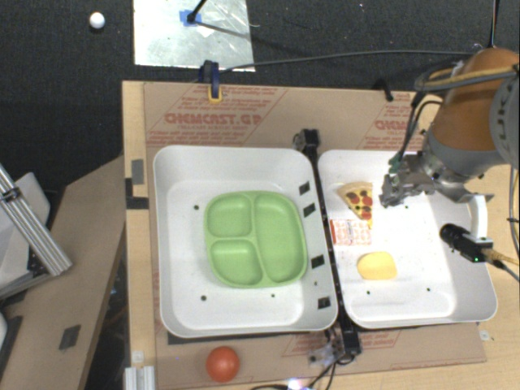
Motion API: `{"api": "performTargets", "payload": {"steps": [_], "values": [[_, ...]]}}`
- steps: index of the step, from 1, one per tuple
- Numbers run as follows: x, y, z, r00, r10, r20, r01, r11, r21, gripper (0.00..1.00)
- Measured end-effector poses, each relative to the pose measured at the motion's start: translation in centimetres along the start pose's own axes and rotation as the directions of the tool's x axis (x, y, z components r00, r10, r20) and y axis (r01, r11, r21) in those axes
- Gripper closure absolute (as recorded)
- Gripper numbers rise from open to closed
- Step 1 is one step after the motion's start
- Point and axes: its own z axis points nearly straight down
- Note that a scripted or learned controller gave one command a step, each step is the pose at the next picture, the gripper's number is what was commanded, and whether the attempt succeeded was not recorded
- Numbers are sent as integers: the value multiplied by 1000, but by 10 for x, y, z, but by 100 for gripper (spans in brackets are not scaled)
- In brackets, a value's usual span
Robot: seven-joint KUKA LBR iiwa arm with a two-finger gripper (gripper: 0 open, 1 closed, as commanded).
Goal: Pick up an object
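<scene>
**Claw** (396, 187): hangs low over the right bin (426, 287), just right of the pizza slice (357, 199), with bare white floor between the two. You cannot tell whether it is released or clenched, and you see nothing held in it. The arm (475, 104) comes in from the right of the slice.

**Pizza slice**: toy, lying flat. It is the thing nearest the claw.

**Card** (350, 232): white with red print, directly below the slice. You cannot tell whether the two are touching or just apart.

**Yellow lump** (377, 266): below the slice, past the card and a little to its right, standing clear of both.

**Clips** (309, 210): black, in a row along the seam between the bins, just left of the slice.

**Left bin** (175, 218): left of the slice, across the seam. It holds a green tray (255, 238) with three compartments, lying flat.

**Orange ball** (222, 363): on the bench (244, 120), outside both bins, well down and left of the slice.

**Blue clamp** (210, 75), **foil sheet** (192, 23), **white ball** (97, 20): all well above and left of the slice, beyond the bins.
</scene>
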Motion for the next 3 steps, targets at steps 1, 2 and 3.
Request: {"api": "performTargets", "payload": {"steps": [1, 2, 3], "values": [[51, -5, -14, 1000, -1, 0, 1, 1000, -1, 100], [106, -19, -8, 1000, -1, 0, 1, 1000, 2, 100], [166, -20, -18, 1000, -2, 0, 2, 1000, 0, 100]]}}
